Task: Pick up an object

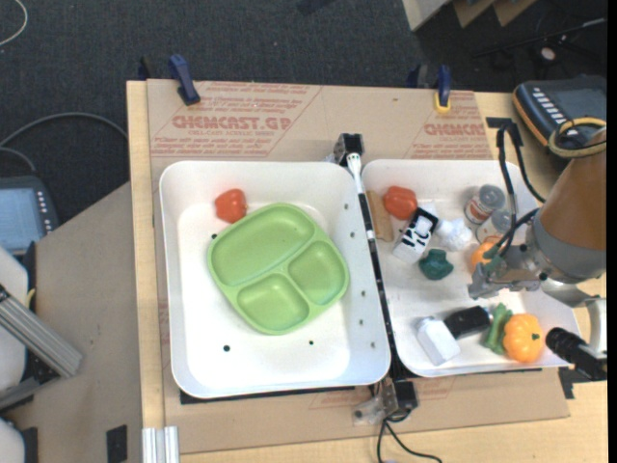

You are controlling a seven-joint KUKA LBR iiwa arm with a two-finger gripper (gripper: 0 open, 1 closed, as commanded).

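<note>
Claw over rt bin; black obj just below it.

The gripper looks like grey metal, a bit shiny. Just under it, the pumpkin is smooth, shiny orange plastic, and the black block beside that looks matt. Far to the left of the fingers, the green tray is smooth plastic with a soft shine. Both bins are smooth white plastic. The board under them looks like rough brown cardboard.
</note>
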